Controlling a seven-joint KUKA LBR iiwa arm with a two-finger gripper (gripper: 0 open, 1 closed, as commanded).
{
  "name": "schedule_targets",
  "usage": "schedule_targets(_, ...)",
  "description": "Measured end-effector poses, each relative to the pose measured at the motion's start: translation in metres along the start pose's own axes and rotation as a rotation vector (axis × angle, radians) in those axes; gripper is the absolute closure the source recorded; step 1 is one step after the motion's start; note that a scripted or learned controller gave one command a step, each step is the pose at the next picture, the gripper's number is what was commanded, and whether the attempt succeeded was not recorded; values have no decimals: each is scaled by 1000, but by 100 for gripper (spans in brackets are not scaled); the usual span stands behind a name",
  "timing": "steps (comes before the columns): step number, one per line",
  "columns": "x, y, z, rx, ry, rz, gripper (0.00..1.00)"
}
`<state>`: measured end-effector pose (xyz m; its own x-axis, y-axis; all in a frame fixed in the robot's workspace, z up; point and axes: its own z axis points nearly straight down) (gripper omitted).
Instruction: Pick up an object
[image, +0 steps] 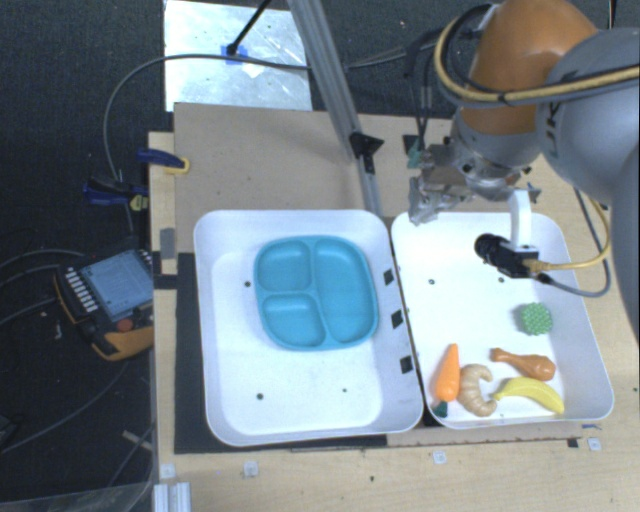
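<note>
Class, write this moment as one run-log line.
gripper: over right bin's far-left corner | carrot, banana, drumstick: lying in right bin | blue tray: left bin

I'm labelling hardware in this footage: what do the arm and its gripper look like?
The arm is grey, rounded, with an orange band above the wrist. Yellow and black cables loop around it. The gripper is a grey metal assembly.

A blue divided tray (316, 291) lies in the left white bin (230, 400); clamps (150, 160) grip the bench's left edge.
</note>
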<state>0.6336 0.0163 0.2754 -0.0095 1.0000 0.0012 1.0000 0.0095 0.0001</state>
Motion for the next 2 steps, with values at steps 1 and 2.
schedule_targets(1, 51, -25, 3, 1, 1, -1, 100)
schedule_targets(2, 88, -54, 16, 3, 0, 1, 100)
